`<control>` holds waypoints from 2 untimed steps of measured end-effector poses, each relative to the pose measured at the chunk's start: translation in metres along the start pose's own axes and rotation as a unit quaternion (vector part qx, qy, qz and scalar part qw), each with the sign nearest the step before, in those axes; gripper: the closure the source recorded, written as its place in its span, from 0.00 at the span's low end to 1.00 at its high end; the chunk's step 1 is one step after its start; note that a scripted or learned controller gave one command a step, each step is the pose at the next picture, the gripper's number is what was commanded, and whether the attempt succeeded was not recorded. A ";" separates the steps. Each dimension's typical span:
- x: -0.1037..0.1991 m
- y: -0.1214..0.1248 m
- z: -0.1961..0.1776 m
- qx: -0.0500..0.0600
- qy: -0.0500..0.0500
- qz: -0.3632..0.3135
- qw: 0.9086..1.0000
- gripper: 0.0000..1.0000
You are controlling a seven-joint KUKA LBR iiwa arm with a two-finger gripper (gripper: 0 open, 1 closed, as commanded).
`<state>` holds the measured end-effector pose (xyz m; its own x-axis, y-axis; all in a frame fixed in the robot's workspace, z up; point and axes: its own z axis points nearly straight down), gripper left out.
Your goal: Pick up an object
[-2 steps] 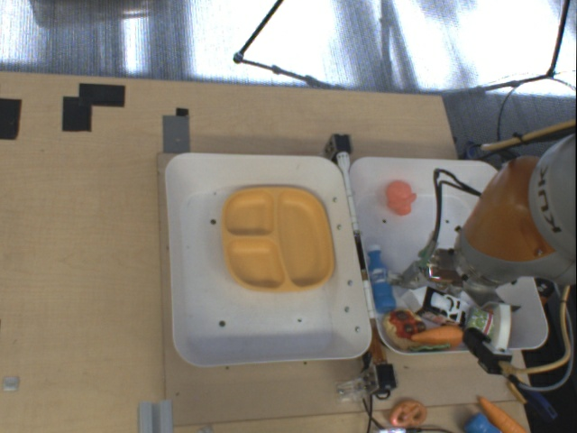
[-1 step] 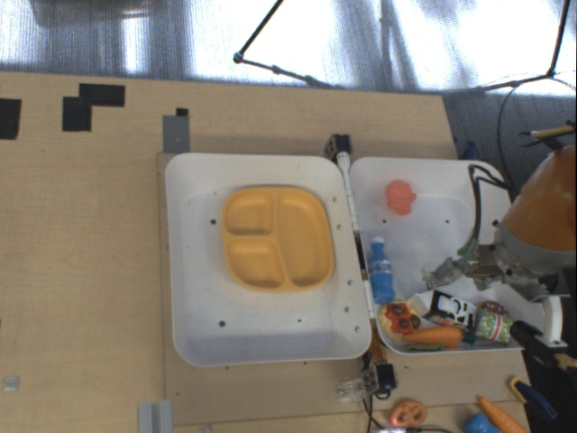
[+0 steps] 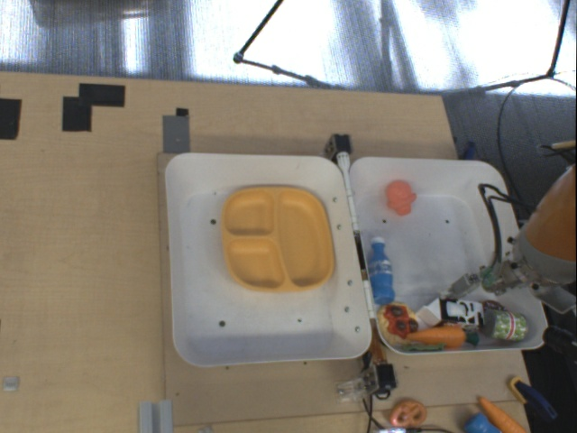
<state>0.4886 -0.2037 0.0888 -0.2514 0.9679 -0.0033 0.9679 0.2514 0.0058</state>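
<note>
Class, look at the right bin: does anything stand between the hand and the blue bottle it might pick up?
Nothing visible does. The hand sits by the right wall of the right bin, and the bottle lies along the left wall; bare bin floor runs between them. The pile with the carrot lies nearer the front, off that line.

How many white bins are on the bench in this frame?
2. The left bin holds the yellow divided plate. The right bin holds the blue bottle, a pink object and a cluster of items along its near edge.
</note>
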 end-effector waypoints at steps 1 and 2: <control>0.020 0.007 0.001 -0.003 -0.003 -0.158 0.987 0.00; 0.019 0.010 -0.010 -0.006 -0.005 -0.157 0.988 1.00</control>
<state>0.4932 -0.1825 0.0989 -0.5389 0.8422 -0.0164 0.8421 0.5391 0.0142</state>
